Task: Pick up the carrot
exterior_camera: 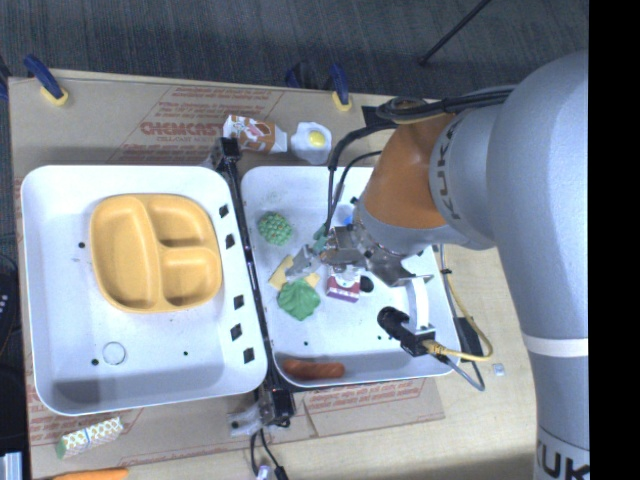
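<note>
carrot [90,474] lies outside the bins at the bottom edge; the tool's [322,255] opening cannot be told.

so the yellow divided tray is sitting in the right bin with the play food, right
Not quite. The camera view shows the yellow divided tray in the left bin, by itself. The play food, such as the green broccoli piece, lies in the right bin.
</note>
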Motion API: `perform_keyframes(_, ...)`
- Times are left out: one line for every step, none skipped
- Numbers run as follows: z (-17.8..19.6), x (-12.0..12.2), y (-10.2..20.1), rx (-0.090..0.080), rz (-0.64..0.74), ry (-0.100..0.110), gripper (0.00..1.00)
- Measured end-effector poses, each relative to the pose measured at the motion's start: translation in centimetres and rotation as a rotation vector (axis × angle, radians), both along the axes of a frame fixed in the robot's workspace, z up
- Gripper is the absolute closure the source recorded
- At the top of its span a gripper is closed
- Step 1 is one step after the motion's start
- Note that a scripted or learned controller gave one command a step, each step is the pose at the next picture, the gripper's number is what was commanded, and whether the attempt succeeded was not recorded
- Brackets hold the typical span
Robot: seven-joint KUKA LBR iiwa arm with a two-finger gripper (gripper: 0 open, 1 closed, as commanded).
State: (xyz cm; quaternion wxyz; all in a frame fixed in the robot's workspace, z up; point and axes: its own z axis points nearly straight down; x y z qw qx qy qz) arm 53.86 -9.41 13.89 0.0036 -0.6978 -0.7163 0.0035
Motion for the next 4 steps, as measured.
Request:
perform_keyframes(6.6,3.7,2.2,0.000,-0.070,-0.007,0.00)
perform_keyframes(0.4,4.3,-0.2,-0.001,-0.318,-0.003,0.00)
perform_keyframes(3.3,11.8,-2.4,-0.002,-0.536,-0.007,0.00)
perform_keyframes(-0.9,8.1,-0.7,-0.006,-1.095,0.000,0.00)
